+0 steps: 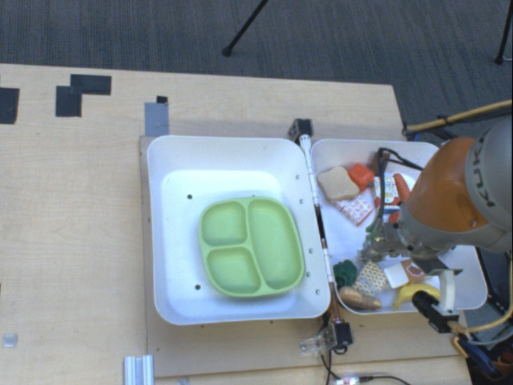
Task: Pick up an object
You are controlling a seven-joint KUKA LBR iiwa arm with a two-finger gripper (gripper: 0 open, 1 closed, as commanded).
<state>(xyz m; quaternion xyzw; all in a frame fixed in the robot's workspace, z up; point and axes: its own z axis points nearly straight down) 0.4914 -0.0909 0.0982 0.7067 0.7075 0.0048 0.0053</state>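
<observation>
Under the whole scene lies the pale wooden surface (72, 239), well to the left of the pincer (375, 247). On it sit two shallow white bins side by side: the left bin (172, 215), away from the pincer, and the right bin (473, 287), over which the pincer hangs. The grey arm (449, 195) with its orange band reaches in from the right and covers much of the right bin; the pincer shows at its lower left end, down among the clutter, and I cannot tell how it is set or whether anything is in it.

Far left of the pincer, a green divided plate (252, 247) with three compartments lies in the left bin. Up and to the left of the pincer rests a tan bread-like piece (337, 183), with a red-and-white patterned packet (357, 208) just below it and an orange item (362, 175) beside it. Just below the pincer lies a speckled pale object (370, 279); left of that sits a dark green piece (345, 273), and lower still a brown roll-shaped thing (359, 299). Down to the right, a yellow banana (417, 293) lies near the bin's lower rim.
</observation>
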